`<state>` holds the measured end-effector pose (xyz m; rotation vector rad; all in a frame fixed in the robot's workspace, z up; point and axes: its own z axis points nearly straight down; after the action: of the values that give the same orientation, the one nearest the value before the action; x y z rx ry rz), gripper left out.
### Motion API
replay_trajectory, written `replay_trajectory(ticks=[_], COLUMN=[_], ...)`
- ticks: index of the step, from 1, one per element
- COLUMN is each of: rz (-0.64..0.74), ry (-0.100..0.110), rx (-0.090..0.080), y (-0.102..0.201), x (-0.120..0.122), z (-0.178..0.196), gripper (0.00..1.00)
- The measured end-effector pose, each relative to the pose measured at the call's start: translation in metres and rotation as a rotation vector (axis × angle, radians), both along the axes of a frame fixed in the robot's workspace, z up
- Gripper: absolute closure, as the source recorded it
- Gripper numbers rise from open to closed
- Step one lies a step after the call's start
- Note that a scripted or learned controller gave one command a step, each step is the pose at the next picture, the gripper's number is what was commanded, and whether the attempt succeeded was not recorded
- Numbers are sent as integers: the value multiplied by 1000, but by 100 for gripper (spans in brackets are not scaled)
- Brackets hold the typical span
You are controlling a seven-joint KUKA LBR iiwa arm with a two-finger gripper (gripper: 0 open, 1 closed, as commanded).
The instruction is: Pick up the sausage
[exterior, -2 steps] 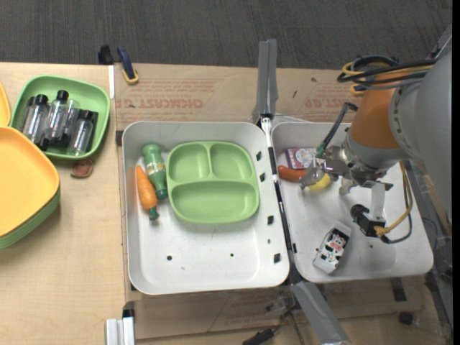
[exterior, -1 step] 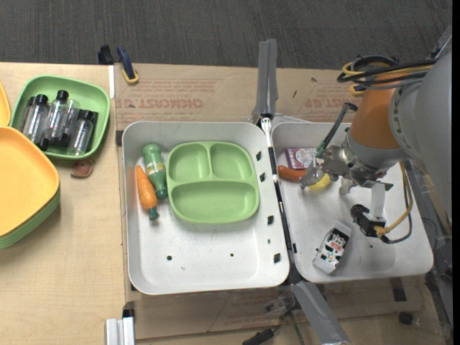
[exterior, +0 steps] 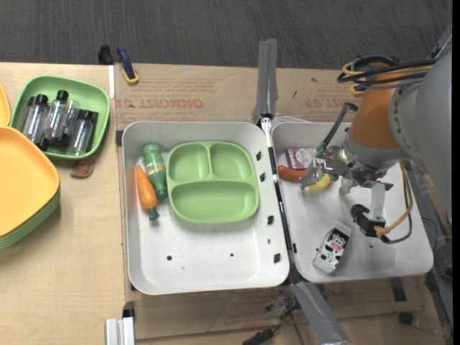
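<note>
The sausage [exterior: 290, 172] is a short red-orange piece lying in the right bin [exterior: 402, 261], close to its left wall. A yellow banana [exterior: 317, 182] lies just to its right, touching or nearly touching its end. My gripper [exterior: 325, 168] hangs low over the banana, a little right of the sausage, with the orange-banded wrist [exterior: 374, 121] behind it. The gripper's body hides its tips. Nothing can be seen held in it.
A purple packet [exterior: 297, 155] lies behind the sausage. A cow-print carton [exterior: 331, 249] sits at the right bin's front. The left bin [exterior: 201, 261] holds a green divided plate [exterior: 212, 182], a carrot [exterior: 146, 190] and a green bottle [exterior: 153, 168]. Yellow plates [exterior: 25, 189] and a tray of bottles [exterior: 61, 117] stand far left.
</note>
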<state>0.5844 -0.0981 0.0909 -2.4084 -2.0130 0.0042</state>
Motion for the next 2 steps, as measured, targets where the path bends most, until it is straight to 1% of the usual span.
replay_trajectory(ticks=[1,2], rz=[236,31], ry=[-2,2], rx=[1,16], y=[-57,-112], x=[-99,-72], z=[0,0], gripper=[0,0])
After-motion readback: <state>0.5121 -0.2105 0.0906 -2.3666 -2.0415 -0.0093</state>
